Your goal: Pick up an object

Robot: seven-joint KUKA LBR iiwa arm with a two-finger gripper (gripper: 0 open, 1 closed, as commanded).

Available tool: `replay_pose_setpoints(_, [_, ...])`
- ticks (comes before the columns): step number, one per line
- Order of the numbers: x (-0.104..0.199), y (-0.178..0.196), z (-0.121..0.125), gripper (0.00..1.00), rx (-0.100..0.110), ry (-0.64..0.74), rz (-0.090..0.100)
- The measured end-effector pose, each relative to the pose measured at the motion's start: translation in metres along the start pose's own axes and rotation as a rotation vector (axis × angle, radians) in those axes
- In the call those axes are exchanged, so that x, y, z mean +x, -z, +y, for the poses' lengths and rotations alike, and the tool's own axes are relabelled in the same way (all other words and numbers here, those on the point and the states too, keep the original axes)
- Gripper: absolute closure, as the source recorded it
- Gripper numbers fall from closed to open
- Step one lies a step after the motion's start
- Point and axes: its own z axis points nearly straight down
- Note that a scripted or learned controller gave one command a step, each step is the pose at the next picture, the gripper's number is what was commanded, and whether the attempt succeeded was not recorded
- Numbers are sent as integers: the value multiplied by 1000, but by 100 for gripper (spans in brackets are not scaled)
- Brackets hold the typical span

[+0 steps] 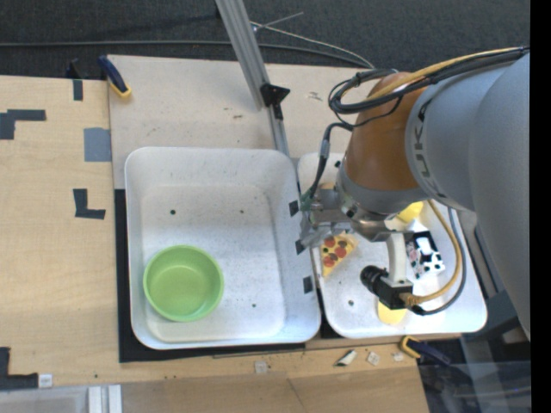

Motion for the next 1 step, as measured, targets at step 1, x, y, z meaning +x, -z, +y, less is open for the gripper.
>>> replay_pose_setpoints(1, [44, 5, 2, 100, 0, -1, 0])
